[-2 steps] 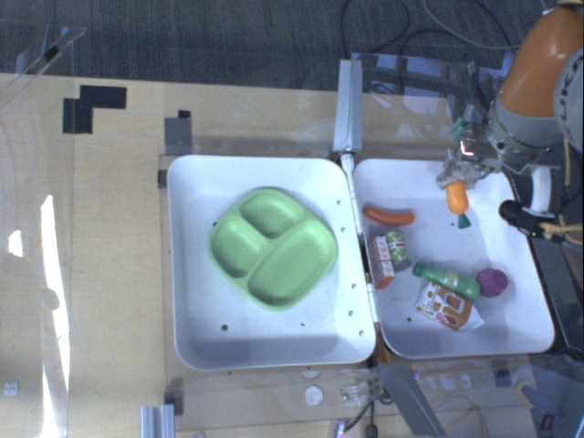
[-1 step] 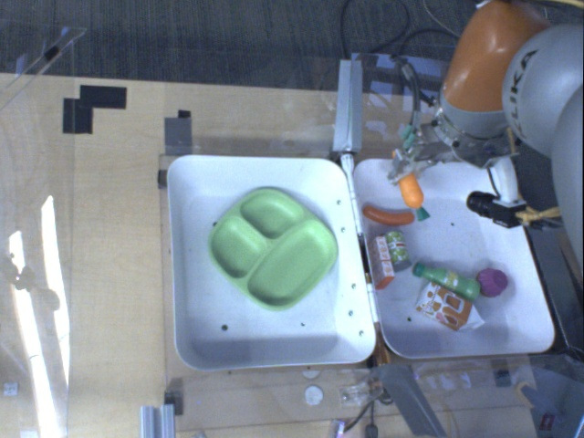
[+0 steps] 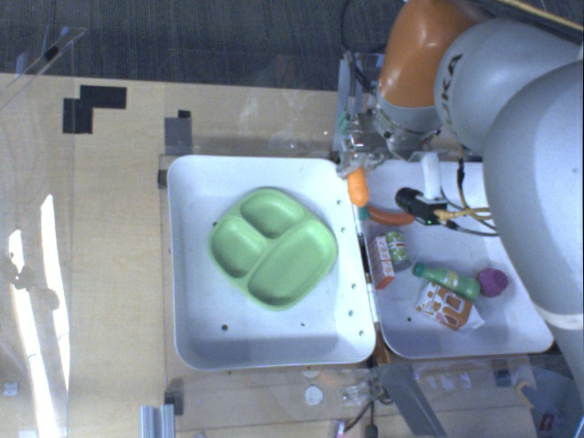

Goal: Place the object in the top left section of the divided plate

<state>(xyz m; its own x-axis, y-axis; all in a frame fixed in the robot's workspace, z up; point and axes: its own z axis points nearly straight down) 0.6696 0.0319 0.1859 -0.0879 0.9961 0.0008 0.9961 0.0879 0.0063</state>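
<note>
Orange and small, the carrot-like object [image 3: 358, 188] hangs pinched in the tool [image 3: 356, 164] over the seam between the two bins. At eight o'clock from it, the green divided plate [image 3: 274, 247] sits in the left bin [image 3: 196, 336]. At four o'clock, a green bottle [image 3: 446, 280] lies in the right bin [image 3: 511, 336].

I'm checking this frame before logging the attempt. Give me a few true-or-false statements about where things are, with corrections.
1. The green divided plate lies in the left white bin. True.
2. An object already sits in a plate section. False: all three sections are bare.
3. A small orange carrot-shaped object hangs just under the gripper, near the wall between the bins. True.
4. The green bottle lies in the left bin. False: it lies in the right white bin.
5. The purple object rests on the plate. False: it is beside the bottle.
</note>
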